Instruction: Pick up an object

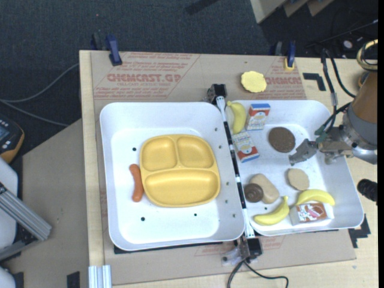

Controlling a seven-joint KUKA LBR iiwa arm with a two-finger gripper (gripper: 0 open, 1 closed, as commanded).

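Bananas (271, 213) lie nearest; pincer (302, 153), state indeterminable, hovers beside brown disc (281, 139); advise centring squarely over one item before descending.

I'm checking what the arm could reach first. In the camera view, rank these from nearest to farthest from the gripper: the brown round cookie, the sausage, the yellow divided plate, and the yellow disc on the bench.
From the gripper:
1. Brown round cookie, just to its left in the right bin.
2. Yellow disc, on the bench above the right bin.
3. Yellow divided plate, middle of the left bin.
4. Sausage, left of the plate.
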